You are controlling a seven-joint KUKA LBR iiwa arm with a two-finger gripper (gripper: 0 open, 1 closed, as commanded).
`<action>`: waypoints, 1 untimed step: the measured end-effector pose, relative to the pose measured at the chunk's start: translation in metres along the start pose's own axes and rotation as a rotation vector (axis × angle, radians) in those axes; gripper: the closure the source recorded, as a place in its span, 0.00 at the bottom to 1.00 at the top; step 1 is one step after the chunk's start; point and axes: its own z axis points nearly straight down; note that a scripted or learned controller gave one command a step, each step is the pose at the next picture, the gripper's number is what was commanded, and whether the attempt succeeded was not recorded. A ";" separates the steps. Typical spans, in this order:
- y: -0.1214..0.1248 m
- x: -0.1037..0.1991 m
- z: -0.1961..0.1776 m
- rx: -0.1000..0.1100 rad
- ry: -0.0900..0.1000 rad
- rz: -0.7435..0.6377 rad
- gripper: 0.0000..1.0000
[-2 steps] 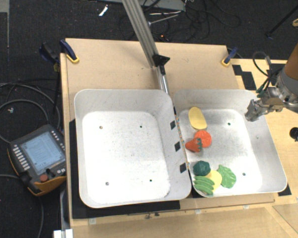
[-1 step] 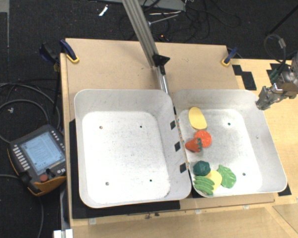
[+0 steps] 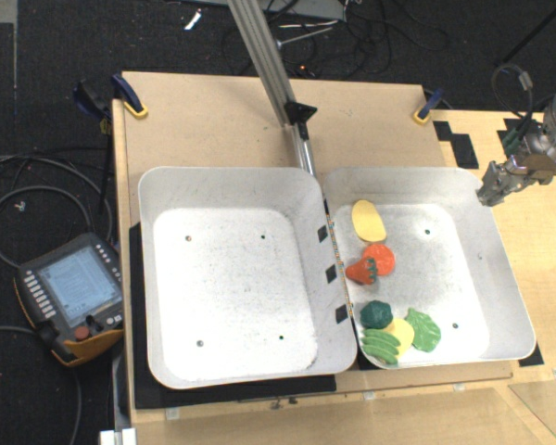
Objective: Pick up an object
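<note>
Two white bins side by side on the bench [image 3: 213,128], tan board top. Far left, off the bench on the dark floor: teach pendant [image 3: 72,295], grey screen, orange underside, cables looping around it. Blue-and-yellow clamp [image 3: 127,95] at the bench's back left corner, a matching clamp [image 3: 429,105] at the back right.

Left bin [image 3: 167,193]: white speckled floor, a few small dark dots.

Grey metal pole [image 3: 259,44] slants from top centre down to the seam between the bins, ending at a black fitting.

Right bin [image 3: 482,276]: all objects bunched along its left side, near the divider. Back to front:
- yellow oval piece [image 3: 368,220], on its own
- red-orange piece [image 3: 378,258], touching a smaller red piece with a green stem [image 3: 362,271] on its left
- dark green lump [image 3: 376,314]
- pale yellow piece [image 3: 401,330] just beside it
- light green leafy piece [image 3: 424,330] to its right, touching
- green ridged piece [image 3: 381,345] at the front edge, touching the yellow one

Gripper [image 3: 494,189]: at the right bin's back right corner, over the rim, well apart from every object. Nothing held. Can't tell how far the claw is open; at this angle it's a small grey blur. Arm wrist [image 3: 542,142] enters from the right edge, cable loop above it.
</note>
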 end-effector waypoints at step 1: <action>-0.006 0.042 0.003 0.003 0.003 -0.003 1.00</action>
